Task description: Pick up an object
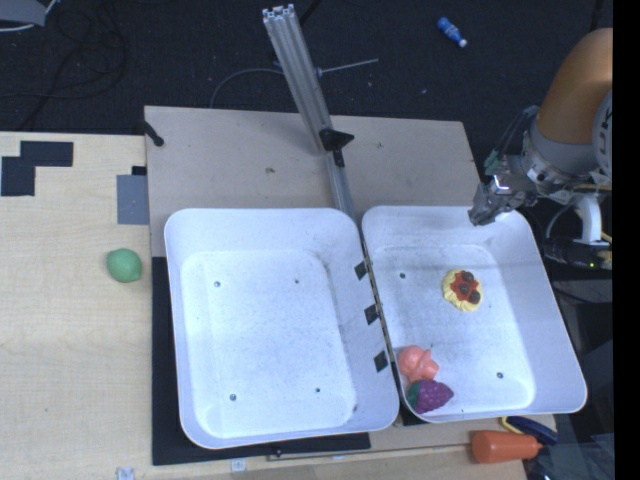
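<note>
Camera view: your gripper (487, 211) hovers at the right bin's (520, 230) far rim; yellow toy (462, 289) lies nearer, slightly leftward.

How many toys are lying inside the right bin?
3. A yellow toy lies near the middle of the right bin; a pink toy and a purple toy sit together at its front left corner.
</note>
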`<state>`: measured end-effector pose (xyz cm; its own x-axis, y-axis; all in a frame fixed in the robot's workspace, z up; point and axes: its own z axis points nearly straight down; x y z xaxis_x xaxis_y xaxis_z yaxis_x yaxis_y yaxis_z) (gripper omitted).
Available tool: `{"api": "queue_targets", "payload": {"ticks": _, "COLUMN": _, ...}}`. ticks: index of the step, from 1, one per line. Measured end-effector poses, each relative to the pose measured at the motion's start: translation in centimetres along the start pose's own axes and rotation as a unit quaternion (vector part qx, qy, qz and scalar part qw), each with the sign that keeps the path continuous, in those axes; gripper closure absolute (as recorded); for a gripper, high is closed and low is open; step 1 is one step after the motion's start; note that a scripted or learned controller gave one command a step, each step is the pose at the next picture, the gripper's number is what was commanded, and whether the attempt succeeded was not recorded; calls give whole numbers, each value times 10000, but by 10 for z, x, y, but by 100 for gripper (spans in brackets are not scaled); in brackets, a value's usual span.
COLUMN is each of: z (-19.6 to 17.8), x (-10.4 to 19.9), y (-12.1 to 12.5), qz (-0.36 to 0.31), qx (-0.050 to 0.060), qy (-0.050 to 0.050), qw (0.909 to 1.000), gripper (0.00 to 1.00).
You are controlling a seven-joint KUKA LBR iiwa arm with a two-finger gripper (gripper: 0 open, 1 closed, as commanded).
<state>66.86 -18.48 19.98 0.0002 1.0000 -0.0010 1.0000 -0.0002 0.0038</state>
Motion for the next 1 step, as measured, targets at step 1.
{"api": "queue_targets", "payload": {"ticks": 1, "z": -27, "x": -1, "y": 0, "qz": 2, "qx": 9, "qy": 2, "qw": 10000, "gripper": 100}}
